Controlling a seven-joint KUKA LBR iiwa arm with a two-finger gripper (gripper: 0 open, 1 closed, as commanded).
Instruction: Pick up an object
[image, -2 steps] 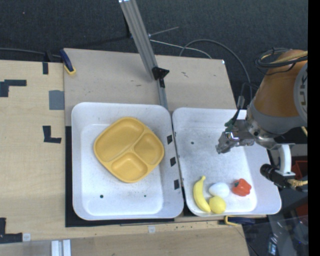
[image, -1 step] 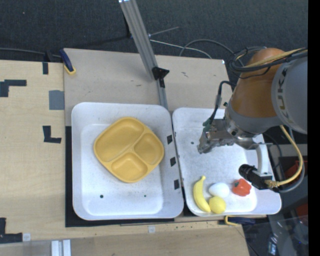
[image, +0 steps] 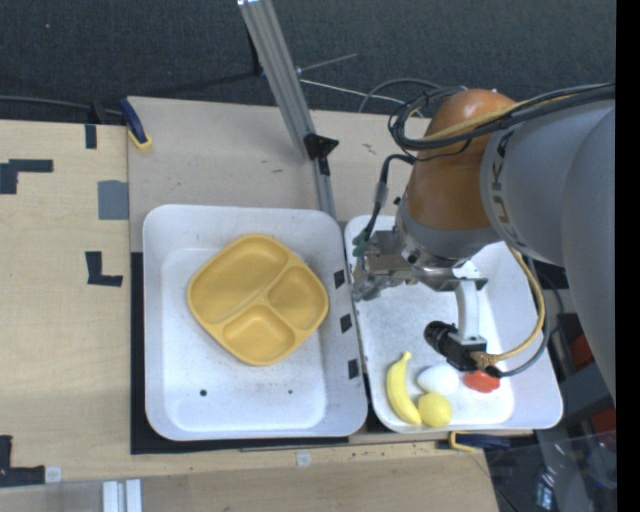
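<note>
My gripper (image: 372, 272) hangs over the left side of the right bin (image: 535, 398), close to the wall between the two bins, with the big orange-banded wrist above it. Toward that bin's front edge lie a yellow banana (image: 401, 390), a white egg-shaped object (image: 438, 379), a yellow lemon (image: 435, 410) and a small red object (image: 483, 381). These lie well in front of the gripper, none of them touching it. The arm's body hides the back of the right bin.
A yellow divided plate (image: 258, 298) lies in the middle of the left bin (image: 170, 385). A slanted metal pole (image: 290, 95) rises behind the bins. A black fitting with a yellow cable (image: 447, 340) hangs beside the arm over the right bin.
</note>
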